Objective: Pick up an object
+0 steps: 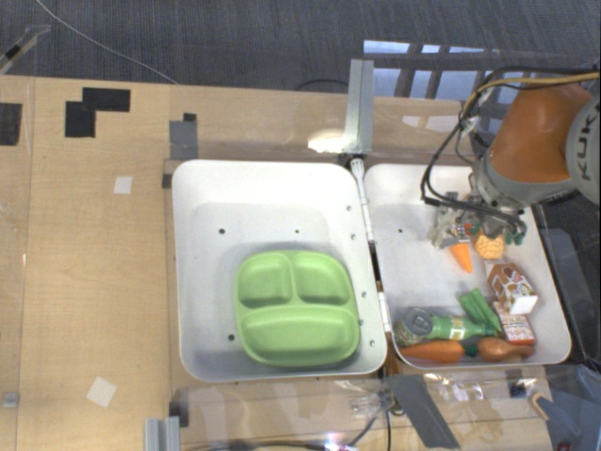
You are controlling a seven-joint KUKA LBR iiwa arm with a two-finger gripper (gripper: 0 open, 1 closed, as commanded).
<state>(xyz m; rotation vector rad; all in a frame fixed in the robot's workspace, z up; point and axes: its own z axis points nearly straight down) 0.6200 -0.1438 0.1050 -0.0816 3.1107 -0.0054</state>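
White plastic walls set the limits for me, so I place everything against the right bin, the one I am working over.

Nearest the camera, along that bin's front wall, the toys lie packed together: a green bottle with a grey cap, an orange sausage-shaped piece touching it, a brown one beside that, and small printed cartons stacked against the right wall. They sit crowded into that corner, which I judge leaves poor room for closing on any one of them.

Further back, near the bin's middle, a small carrot lies tilted, with a yellow piece just beside it. My gripper hangs directly over these two, at their far ends. I cannot tell how wide it stands or whether it has hold of anything; cables and metal parts hide that. The carrot looks to me the likeliest thing to lift, since it lies apart from the crowded front corner with bare floor on its left.

Left of the right bin, sharing its dividing wall, the left bin holds a green divided plate toward its front.

Farthest, the back half of the right bin is bare floor up to the rear wall, so I judge a straight lift has open room.
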